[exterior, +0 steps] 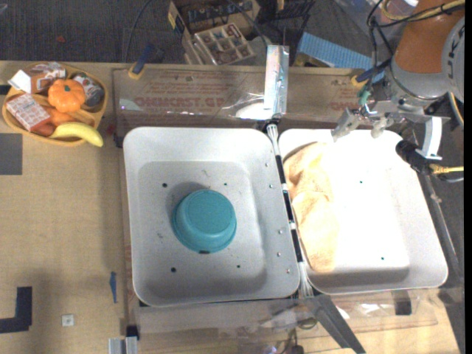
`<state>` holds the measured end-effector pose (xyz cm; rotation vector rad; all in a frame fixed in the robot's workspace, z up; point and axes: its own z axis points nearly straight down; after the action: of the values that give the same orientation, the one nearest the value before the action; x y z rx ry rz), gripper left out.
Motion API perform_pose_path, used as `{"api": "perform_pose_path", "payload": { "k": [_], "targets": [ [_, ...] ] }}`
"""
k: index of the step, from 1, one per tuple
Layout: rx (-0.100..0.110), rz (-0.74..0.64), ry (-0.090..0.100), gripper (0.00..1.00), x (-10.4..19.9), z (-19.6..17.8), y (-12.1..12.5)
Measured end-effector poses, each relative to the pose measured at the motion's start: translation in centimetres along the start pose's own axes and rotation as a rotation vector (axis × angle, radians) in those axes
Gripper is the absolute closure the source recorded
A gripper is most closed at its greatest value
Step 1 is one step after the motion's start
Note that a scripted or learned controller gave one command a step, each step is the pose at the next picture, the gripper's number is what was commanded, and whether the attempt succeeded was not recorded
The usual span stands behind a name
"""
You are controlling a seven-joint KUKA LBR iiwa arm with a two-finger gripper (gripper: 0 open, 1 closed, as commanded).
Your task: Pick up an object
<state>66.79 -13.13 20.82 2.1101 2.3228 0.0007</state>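
A teal bowl (206, 220) sits upside down in the middle of the left bin (147, 153). A pale beige, cloth-like object (311, 205) lies along the left side of the right bin (413, 264), from its far corner towards the front. My gripper (360, 128) hangs over the far rim of the right bin, just right of the beige object's far end. It is open, with nothing between its fingers. The grey arm with its orange band (435, 28) rises behind it at the upper right.
A wicker dish (22, 124) with a small pumpkin, a banana and packets stands on the bench at the far left. A clear plastic sheet (221, 98) and cardboard run behind the bins. Cables and a black bracket (417, 153) hang by the right bin's far right corner.
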Motion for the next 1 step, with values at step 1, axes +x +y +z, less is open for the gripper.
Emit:
{"api": "perform_pose_path", "payload": {
  "k": [1],
  "targets": [
    [0.001,-0.231,0.002,0.0,3.3,10.37,0.2]
  ]
}}
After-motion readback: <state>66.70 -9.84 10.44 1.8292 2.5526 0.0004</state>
